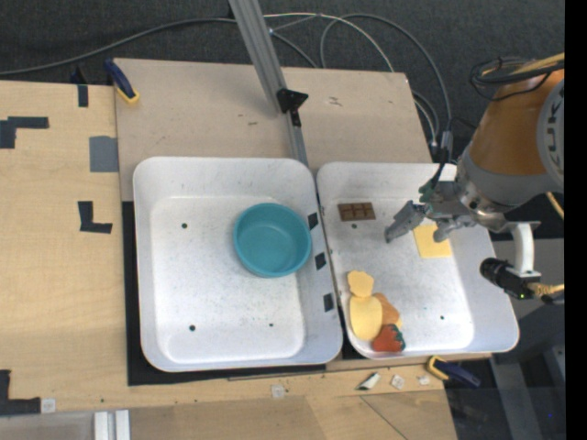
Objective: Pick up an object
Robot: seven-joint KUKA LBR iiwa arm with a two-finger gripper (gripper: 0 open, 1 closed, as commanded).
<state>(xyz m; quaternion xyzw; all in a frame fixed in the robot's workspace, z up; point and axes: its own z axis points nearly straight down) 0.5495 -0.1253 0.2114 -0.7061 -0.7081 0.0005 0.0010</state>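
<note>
The hand (421, 225) hovers spread and released, gripping nothing, with the flat yellow square (432, 243) lying just beneath its fingers in the right bin (486, 337); thin, light and probably slick, it looks best pinched across two opposite edges.

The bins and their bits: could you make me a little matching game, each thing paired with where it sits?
Things:
1. blue bowl
2. brown chocolate bar
3. yellow square
4. red and yellow toy food

Places:
A. right bin, near its front edge
B. left bin
C. right bin, beside the gripper
D. right bin, near its back left corner

Pairs: 1-B, 2-D, 3-C, 4-A
</note>
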